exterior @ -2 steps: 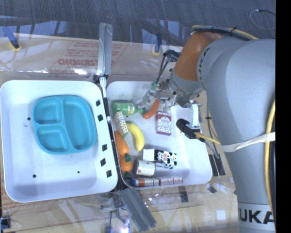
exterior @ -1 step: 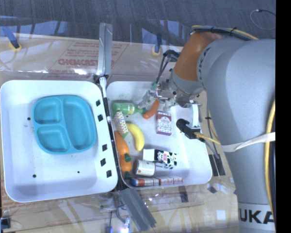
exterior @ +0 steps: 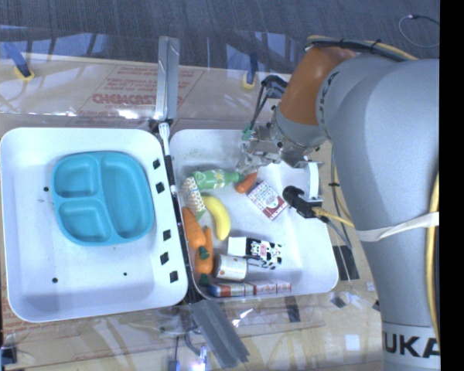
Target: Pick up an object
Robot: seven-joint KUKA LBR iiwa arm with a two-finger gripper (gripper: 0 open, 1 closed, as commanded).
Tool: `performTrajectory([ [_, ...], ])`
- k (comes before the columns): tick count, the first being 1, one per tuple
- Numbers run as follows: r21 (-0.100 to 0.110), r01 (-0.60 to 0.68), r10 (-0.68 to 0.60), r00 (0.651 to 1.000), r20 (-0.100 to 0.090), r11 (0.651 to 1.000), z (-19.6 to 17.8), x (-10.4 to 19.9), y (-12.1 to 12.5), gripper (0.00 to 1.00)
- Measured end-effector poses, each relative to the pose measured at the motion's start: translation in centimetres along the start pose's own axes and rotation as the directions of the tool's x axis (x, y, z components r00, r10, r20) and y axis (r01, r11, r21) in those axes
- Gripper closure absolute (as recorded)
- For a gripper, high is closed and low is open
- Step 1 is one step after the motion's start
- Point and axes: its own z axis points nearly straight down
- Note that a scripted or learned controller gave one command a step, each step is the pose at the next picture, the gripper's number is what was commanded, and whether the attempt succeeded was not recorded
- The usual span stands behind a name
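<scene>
Your gripper point(exterior: 251, 154) hangs near the right bin's point(exterior: 319, 247) far edge, above the carrot point(exterior: 247, 182); finger state indiscernible. Next, descend and grasp.

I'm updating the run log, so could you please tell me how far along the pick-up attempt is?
Done: the grey arm with the orange band has reached into the right white bin, its claw low at the far end near a small orange piece and a green bottle. In hand: nothing visibly lifted; the grip itself is too small to read. Left: securing and raising an item. The yellow banana lies untouched.
</scene>
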Motion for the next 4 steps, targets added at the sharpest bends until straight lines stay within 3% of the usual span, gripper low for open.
performTrajectory([
  [1, 0.000, 0.001, -0.001, 1.000, 0.000, 1.000, 0.0, 0.0, 0.0, 0.00],
  [2, 0.012, -0.018, 0.018, 1.000, -0.001, 1.000, 2.4, -2.7, -0.5, 0.00],
  [3, 0.013, -0.010, 0.010, 1.000, -0.001, 1.000, 1.3, -2.5, -0.4, 1.00],
  [4, 0.009, 0.036, -0.036, 0.999, 0.000, 0.999, -10.5, 2.5, 1.5, 1.00],
])
